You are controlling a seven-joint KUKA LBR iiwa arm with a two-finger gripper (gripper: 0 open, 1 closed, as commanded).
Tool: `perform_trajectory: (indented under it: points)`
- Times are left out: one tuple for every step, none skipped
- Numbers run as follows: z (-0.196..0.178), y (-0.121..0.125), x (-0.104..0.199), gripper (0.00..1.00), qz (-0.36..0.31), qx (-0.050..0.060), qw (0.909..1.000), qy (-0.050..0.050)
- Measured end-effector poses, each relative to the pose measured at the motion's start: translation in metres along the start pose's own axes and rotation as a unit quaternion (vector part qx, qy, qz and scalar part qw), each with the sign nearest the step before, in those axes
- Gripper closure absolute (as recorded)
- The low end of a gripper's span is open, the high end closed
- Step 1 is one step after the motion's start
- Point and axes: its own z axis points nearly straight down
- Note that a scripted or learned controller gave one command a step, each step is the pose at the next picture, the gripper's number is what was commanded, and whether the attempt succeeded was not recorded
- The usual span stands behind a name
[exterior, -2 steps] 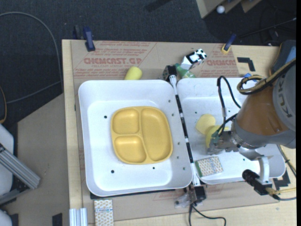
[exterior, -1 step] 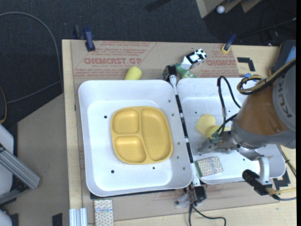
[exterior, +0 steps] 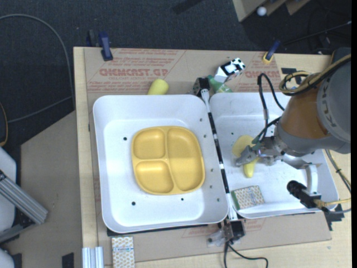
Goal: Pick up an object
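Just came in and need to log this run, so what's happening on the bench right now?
The arm's gripper is down in the right bin, right at a small yellow object. I can't tell whether it has hold of it. A sponge-like pad lies nearer the bin's front edge. The left bin holds a yellow divided plate, untouched.

A brown board-covered bench (exterior: 83,149) (red lettering printed along its far edge) carries two shallow white bins side by side, the left bin (exterior: 106,166) and the right bin (exterior: 268,102). A small yellow object (exterior: 158,86) lies on the board just behind the left bin.
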Motion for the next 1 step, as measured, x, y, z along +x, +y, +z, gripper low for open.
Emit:
perform_trajectory:
  points:
    - [-0.0098,0.0003,0.0004,1.00,0.000,-0.001,1.0000,0.000]
